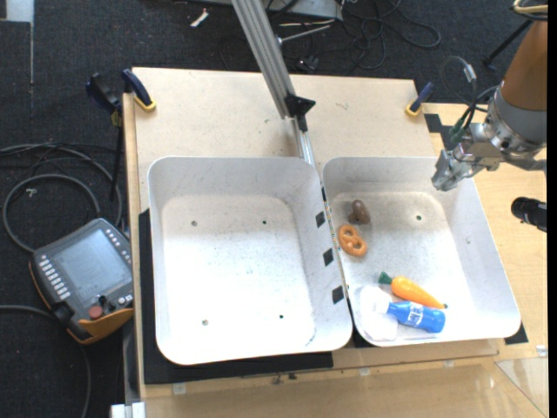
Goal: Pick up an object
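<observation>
Standing side by side, two white bins: left bin (pixel 174 233) bare; right bin (pixel 474 233) holding one brown lump (pixel 359 211), one pretzel (pixel 352 240), one carrot (pixel 416 292), one blue bottle (pixel 416 317), label unreadable; gripper (pixel 446 178) over its far right rim, pincer state cannot be told.

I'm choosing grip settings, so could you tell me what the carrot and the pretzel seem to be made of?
Carrot: probably moulded plastic, given its smooth, even orange and green tip. Pretzel: uniform matte orange-brown, likely plastic or rubber; too small to tell.
</observation>
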`<state>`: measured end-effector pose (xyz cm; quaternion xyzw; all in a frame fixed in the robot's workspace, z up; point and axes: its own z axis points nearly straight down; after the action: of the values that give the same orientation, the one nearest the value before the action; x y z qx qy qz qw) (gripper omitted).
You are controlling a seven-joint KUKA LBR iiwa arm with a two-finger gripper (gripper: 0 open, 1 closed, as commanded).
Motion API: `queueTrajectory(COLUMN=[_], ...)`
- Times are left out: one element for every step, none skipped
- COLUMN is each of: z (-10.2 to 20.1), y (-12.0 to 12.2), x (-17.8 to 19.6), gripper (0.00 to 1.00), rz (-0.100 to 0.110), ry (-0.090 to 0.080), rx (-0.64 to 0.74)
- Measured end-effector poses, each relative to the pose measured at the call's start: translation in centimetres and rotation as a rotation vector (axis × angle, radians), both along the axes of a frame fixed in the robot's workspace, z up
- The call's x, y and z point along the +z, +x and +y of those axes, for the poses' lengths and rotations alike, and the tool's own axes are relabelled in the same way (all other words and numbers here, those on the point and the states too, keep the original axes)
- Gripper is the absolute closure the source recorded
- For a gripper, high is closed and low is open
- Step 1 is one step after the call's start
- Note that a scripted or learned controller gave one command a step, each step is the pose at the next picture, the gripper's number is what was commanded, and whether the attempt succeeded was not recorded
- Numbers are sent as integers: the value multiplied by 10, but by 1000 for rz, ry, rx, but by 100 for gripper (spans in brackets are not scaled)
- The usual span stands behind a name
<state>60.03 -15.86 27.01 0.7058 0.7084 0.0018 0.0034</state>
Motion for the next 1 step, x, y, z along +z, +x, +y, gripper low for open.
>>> queueTrajectory(z=[57], y=[-10], x=[-15], gripper=[100], rz=[9], ry=[4], rx=[4])
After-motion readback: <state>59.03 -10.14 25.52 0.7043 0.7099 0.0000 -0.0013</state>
